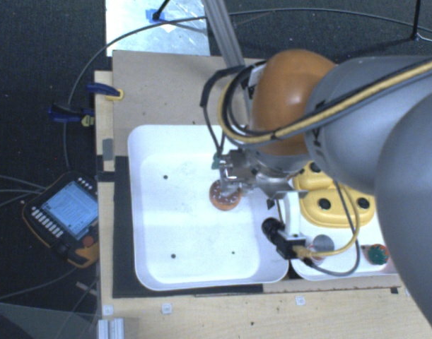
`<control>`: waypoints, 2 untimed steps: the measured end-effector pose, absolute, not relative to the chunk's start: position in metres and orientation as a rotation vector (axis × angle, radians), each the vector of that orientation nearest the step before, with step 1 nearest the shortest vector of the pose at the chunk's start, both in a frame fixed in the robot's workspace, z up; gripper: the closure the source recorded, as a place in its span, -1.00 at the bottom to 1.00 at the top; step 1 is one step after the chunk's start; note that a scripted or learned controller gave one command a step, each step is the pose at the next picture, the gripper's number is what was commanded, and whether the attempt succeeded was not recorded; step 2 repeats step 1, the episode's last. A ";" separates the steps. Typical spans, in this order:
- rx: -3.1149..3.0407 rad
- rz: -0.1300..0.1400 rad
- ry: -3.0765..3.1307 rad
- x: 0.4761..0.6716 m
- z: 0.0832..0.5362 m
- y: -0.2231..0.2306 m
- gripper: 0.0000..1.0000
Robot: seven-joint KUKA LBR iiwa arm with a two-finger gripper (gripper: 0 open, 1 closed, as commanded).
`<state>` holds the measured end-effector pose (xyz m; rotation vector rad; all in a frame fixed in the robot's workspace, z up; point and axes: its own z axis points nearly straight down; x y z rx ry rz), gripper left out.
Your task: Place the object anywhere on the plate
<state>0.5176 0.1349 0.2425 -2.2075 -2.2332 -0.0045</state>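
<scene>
Gripper (228, 182) sits right over small round brownish object (225, 198) in left bin (152, 210), prob. lining up a pick; jaw state: can't tell. Yellow plate (336, 203) lies to the jaws' right.

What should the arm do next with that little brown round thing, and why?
Probably lift slightly to test the grip: the tool sits right over the brown round object in the left bin, while the yellow plate lies in the right one.
</scene>
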 end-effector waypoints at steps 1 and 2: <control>-2.216 -0.002 -2.226 0.518 0.242 0.131 -1.00; -2.216 -0.002 -2.226 0.518 0.242 0.131 -1.00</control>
